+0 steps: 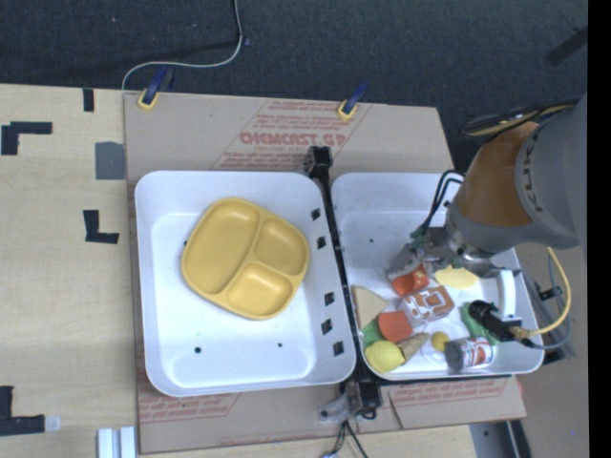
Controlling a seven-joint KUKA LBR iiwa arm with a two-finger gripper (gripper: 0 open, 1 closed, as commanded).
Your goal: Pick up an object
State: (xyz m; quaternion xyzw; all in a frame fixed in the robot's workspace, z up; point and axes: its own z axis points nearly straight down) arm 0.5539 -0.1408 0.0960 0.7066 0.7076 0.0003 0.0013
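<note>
The right bin [382, 208] holds a heap of small items along its front side: a red-orange piece [410, 281], a white and red packet [428, 303], a pale yellow piece [458, 279], a red-orange round item [392, 325], a yellow lemon-like item [383, 355], a cream wedge [368, 302], a green item [480, 318] and a small dark bottle with a red label [468, 354]. My gripper [420, 256] reaches down from the right, just above the red-orange piece. The wrist hides how the gripper stands.
The left bin [162, 351] holds a yellow divided plate [245, 258] in its middle. A black divider [327, 246] runs between the bins. The arm's grey body and orange band [496, 184] hang over the right bin's far right side. Cables lie behind the cardboard.
</note>
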